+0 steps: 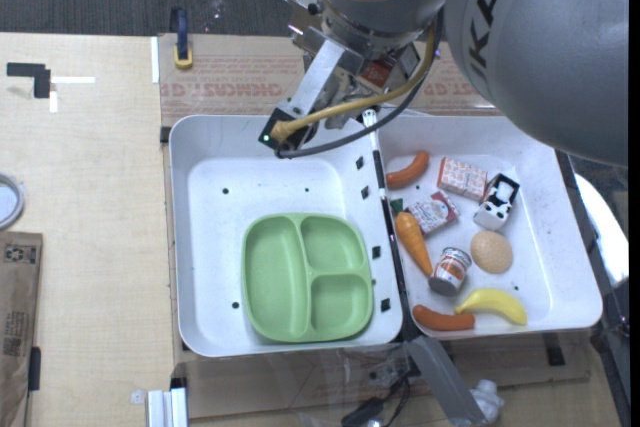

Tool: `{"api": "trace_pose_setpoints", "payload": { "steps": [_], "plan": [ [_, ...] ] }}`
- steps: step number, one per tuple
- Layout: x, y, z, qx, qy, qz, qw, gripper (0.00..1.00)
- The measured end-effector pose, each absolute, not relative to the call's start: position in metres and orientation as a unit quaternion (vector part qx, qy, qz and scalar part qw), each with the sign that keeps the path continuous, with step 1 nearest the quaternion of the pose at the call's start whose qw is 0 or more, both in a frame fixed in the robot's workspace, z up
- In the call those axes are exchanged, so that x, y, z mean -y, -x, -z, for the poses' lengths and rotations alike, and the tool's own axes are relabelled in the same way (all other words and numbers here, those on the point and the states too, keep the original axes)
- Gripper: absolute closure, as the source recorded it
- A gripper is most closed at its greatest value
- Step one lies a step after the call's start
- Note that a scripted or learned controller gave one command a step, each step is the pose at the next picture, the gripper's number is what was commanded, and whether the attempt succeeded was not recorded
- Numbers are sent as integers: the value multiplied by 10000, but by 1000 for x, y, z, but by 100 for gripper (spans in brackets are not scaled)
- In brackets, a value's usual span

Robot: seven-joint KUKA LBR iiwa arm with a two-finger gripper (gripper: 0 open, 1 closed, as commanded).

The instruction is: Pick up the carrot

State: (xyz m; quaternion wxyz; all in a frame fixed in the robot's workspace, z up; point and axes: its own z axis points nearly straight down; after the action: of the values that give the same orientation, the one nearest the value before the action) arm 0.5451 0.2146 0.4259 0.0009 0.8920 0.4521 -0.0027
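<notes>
The carrot (412, 240) is orange with a green stub and lies lengthwise in the right bin (560, 245), close to that bin's left wall. My gripper (372, 90) hangs under the orange-banded wrist, over the far end of the divide between the two bins. It is well above and beyond the carrot. Nothing is seen held in it.
Around the carrot lie a small packet (432, 212), a can (452, 270), a tan egg (491, 251), a banana (492, 305) and two sausages (407, 169) (443, 318). A pink box (463, 177) and a cow toy (497, 200) sit further back. A green divided plate (308, 275) lies in the left bin (200, 215).
</notes>
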Motion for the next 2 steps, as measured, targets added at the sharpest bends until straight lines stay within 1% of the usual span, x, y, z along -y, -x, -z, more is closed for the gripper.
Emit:
{"api": "trace_pose_setpoints", "payload": {
  "steps": [1, 2],
  "plan": [
    [-111, -570, -372, -4879, -8729, 32, 2, 100],
    [-133, -603, -199, -5657, -8246, 25, -5, 100]
  ]
}}
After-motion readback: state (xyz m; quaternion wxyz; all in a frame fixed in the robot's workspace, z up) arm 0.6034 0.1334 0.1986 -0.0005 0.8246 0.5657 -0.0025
